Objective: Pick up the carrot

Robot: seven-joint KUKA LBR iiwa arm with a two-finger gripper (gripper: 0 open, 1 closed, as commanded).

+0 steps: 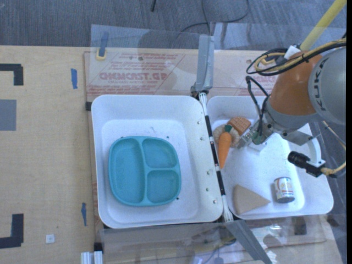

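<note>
The carrot [224, 146] lies in the right bin [324, 202], close against its left wall, running lengthwise with its pale leafy top toward the far side and its orange tip pointing nearer. Just beyond its far end sits a tan, ridged item like a waffle or a slice of bread [239, 125], touching or nearly touching the carrot's top. The gripper [254, 136] hangs just right of the carrot's far end, low over the bin floor; how far it is spread cannot be told from here, and the carrot is not seen held in it. Nearer in the same bin rest a tan wedge [248, 198] and, right of it, a small can [284, 190]. The left bin [104, 111] holds a teal divided plate [144, 170].
</note>
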